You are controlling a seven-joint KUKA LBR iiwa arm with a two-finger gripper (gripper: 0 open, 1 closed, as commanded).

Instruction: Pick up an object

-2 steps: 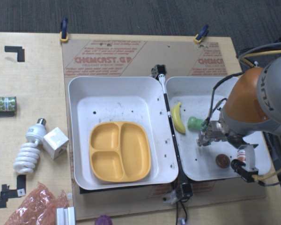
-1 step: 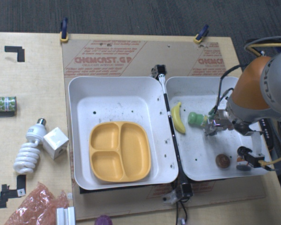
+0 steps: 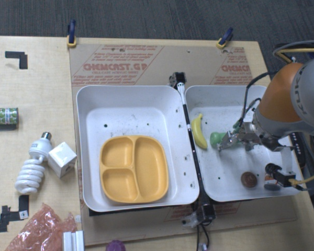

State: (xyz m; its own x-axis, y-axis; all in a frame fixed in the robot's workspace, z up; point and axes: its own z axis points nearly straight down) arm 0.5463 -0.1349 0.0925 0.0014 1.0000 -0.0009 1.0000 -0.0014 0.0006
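Over the right bin (image 3: 225, 172), pincer (image 3: 224, 143) low beside a green piece (image 3: 216, 138)
Its spread cannot be told; centre on the piece, clear of the banana (image 3: 199, 132), before closing

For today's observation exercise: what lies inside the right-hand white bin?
In the right bin lie a yellow banana, a green object beside the gripper, and a brown round object. The arm covers the bin's right side, so anything beneath cannot be seen.
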